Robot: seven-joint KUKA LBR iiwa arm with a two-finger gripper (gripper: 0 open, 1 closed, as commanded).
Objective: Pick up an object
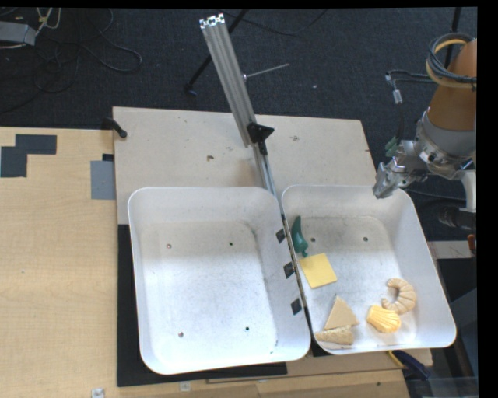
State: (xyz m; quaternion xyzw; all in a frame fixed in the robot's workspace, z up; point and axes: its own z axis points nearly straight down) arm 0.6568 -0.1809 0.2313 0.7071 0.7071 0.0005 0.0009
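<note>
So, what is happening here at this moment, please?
A grey robot arm with an orange band reaches in from the right, and its gripper is above the far right corner of the right bin. It holds nothing visible. The right bin contains a green object, a yellow square piece, a tan wedge, a croissant-like piece and a small yellow item. The left bin is beside it.

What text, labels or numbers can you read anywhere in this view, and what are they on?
None readable.
The checkered marker atop the aluminium rail is a black-and-white pattern, not letters.
The right bin and left bin carry no print, only dark specks.
The yellow square, green piece and other items bear no visible markings.
The pincer shows no legible label.
</note>
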